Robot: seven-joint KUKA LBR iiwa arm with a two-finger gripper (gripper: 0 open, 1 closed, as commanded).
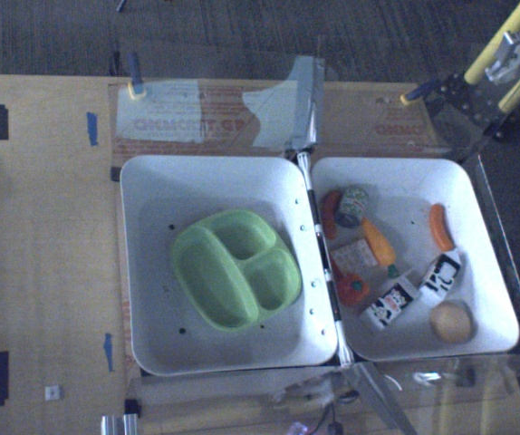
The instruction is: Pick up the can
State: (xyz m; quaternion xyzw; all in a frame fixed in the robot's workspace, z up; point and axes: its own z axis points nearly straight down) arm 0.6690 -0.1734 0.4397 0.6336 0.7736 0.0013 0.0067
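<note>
The can (pixel 352 205) is small, with a grey-green label, and lies in the upper left part of the right bin (pixel 486 243), close to the wall shared with the left bin. A red item (pixel 331 212) touches its left side. An orange carrot (pixel 379 244) lies just below and to its right.
The right bin also holds a snack packet (pixel 355 256), a red tomato (pixel 352 288), two black-and-white cartons (pixel 390 304) (pixel 441 275), an orange sausage (pixel 440 227) and a tan round item (pixel 451 321). A green divided plate (pixel 235 268) sits in the left bin (pixel 151 207). Yellow clamps (pixel 505 48) stand at the top right.
</note>
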